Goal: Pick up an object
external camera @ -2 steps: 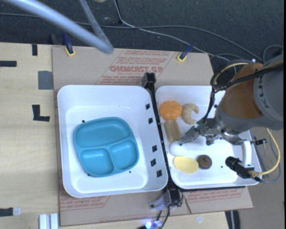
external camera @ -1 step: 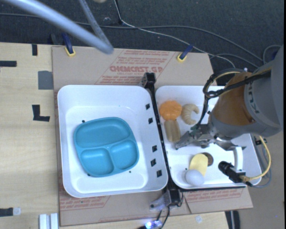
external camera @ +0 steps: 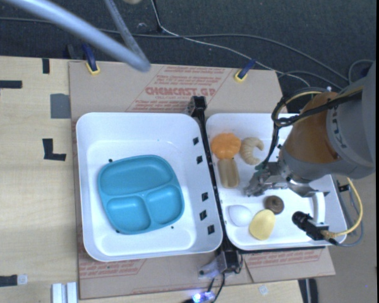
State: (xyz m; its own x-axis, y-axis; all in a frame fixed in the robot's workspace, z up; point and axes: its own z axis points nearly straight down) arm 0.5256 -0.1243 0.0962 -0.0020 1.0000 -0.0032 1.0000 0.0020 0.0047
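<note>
The claw (external camera: 260,183) sits low in the right bin (external camera: 316,240), at the end of the arm (external camera: 328,137), which reaches in from the right and bends down over the bin's middle. Whether the claw is open or shut cannot be told, and nothing can be seen in its grip. A tan stick (external camera: 228,172) lies just left of it, below an orange ball (external camera: 226,145). A curled beige piece (external camera: 251,149) lies above the claw. A small brown disc (external camera: 274,203) sits just below it, with a yellow lemon (external camera: 263,225) and a white egg (external camera: 240,215) nearer the front wall. The left bin (external camera: 88,131) holds a blue divided tray (external camera: 141,192).
</note>
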